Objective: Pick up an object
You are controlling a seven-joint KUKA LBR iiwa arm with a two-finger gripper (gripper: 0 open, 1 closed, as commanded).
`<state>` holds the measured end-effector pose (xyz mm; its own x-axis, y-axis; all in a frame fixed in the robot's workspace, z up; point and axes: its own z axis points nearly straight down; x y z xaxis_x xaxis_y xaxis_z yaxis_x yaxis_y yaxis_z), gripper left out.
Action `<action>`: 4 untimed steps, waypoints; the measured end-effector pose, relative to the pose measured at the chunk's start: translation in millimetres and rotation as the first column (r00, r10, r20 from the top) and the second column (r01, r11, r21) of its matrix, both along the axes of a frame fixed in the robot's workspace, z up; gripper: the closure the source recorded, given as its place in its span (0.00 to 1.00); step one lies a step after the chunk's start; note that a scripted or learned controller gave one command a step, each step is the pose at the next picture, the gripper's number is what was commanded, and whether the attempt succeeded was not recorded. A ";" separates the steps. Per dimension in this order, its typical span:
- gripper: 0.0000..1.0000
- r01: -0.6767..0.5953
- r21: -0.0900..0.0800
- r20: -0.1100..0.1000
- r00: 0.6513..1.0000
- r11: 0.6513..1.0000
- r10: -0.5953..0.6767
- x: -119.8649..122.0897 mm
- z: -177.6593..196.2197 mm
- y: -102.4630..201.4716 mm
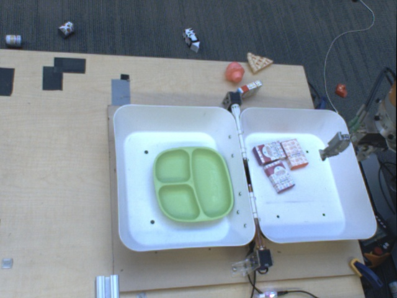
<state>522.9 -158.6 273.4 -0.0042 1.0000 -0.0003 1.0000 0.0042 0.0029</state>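
Three small red-and-white boxes lie in the right bin: one at the upper left, one to its right, one below them. My gripper hangs over the bin's right side, about 60 pixels right of the nearest box. Nothing is seen between its fingers.
The left bin holds a green divided plate. Beyond the bins lie a red ball, a pizza-slice toy and a small red-white tube. Cables run at the right edge.
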 end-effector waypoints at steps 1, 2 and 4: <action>0.00 0.002 0.000 0.000 1.000 1.000 -0.002 -9.0 -183.6 0.4; 1.00 0.001 -0.001 0.005 1.000 1.000 -0.001 -7.5 -172.6 0.8; 0.00 0.002 -0.003 0.009 1.000 1.000 -0.001 -32.5 -186.2 70.6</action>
<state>490.4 -88.0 87.3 -0.0027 1.0000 -0.0029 0.9999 0.0027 0.0117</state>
